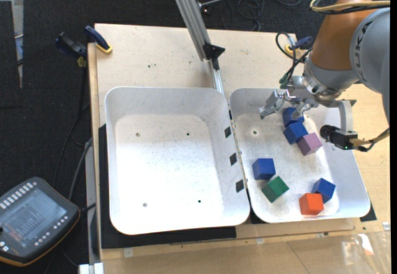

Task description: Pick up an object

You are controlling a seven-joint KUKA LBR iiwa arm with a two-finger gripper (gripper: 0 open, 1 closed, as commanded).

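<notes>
progress looks early: nothing is lifted yet, as far as the camera view shows. the grey two-finger gripper [277, 104] sits low over the far part of the right shallow white bin [356, 201], just beside a cluster of a blue cube [294, 131] and a small purple cube [309, 142]. whether its fingers are spread or closed cannot be told from this slant, and no block is visibly between them. another blue cube [263, 168], a green cube [275, 188], a third blue cube [324, 189] and an orange cube [311, 204] lie nearer the camera, apart from the tool. the left shallow white bin [118, 105] holds no blocks. grasping and raising a cube both remain to be done, by my reading.
</notes>
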